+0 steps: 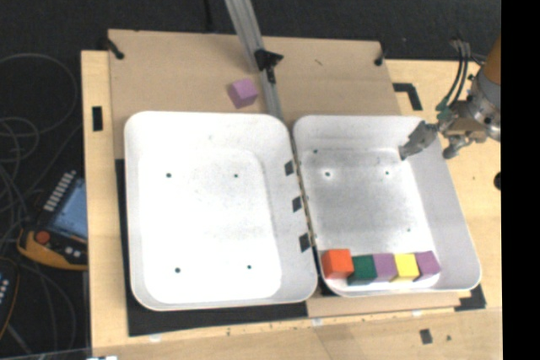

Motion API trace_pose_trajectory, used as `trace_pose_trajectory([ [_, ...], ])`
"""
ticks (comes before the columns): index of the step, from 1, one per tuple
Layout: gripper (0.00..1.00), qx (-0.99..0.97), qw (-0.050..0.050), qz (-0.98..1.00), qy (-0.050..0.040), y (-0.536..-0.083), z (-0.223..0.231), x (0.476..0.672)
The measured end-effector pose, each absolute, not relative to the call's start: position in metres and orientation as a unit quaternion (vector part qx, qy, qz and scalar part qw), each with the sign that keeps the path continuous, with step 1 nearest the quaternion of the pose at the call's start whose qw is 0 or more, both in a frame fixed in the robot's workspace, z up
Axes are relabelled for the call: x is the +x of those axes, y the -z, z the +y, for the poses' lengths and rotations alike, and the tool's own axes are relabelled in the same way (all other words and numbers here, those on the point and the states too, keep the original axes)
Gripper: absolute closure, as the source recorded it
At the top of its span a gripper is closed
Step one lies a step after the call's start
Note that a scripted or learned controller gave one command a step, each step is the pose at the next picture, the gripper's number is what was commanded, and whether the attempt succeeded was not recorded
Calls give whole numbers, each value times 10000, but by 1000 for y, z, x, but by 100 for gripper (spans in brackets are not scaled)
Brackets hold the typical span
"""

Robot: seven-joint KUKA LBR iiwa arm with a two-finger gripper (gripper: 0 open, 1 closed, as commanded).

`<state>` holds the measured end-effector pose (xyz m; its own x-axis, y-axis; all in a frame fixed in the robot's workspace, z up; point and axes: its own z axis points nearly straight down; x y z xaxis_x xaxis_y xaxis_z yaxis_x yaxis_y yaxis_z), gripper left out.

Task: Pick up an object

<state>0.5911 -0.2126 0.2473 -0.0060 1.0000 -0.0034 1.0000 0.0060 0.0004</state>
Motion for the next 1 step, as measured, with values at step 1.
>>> trace_pose_trajectory([
  [1,0,7071,42,7071,-20,-324,-198,542],
])
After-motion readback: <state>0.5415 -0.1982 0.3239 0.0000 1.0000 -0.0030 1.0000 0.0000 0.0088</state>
